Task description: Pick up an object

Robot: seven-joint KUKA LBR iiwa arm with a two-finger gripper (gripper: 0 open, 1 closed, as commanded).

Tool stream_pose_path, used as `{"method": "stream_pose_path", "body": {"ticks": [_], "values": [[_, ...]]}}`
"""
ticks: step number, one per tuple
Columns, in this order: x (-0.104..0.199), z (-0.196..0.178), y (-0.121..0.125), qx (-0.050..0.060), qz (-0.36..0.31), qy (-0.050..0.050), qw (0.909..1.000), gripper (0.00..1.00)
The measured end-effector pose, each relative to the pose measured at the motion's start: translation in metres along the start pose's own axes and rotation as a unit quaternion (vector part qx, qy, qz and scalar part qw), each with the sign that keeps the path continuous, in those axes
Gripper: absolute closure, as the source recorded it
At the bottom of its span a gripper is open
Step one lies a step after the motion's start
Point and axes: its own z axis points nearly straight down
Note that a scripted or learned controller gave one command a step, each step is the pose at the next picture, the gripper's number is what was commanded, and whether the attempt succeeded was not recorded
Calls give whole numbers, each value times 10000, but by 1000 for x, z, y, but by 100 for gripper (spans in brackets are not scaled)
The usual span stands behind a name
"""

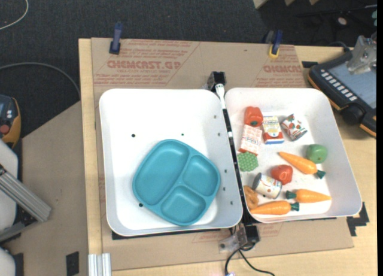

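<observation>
The right white bin (pixel 335 119) holds several toy foods. A red bottle (pixel 253 115) lies at its upper left, with a red and white carton (pixel 250 140) below it. Two small cartons (pixel 272 130) (pixel 294 127) lie beside them. A green apple (pixel 316 152) rests near the right wall. Three orange carrots (pixel 297 162) (pixel 308 196) (pixel 272 208) lie in the lower half. Among them are a red tomato (pixel 282 173), a small can (pixel 267 186) and a green round piece (pixel 247 161).
The left white bin (pixel 119 119) holds a teal divided plate (pixel 176 181). Both bins sit on a cardboard sheet (pixel 149 65) held by a blue clamp (pixel 115 37) and a second clamp (pixel 275 42). A dark control pendant (pixel 344 86) lies at the right.
</observation>
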Motion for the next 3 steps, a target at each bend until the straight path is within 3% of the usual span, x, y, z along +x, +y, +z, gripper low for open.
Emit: {"method": "stream_pose_path", "body": {"ticks": [1, 2, 3], "values": [[-17, -69, 71, 46, 7, 1, 10000, 100], [107, -65, 50, 124, -50, 48, 9999, 100], [82, 10, -10, 166, 26, 32, 9999, 100]]}}
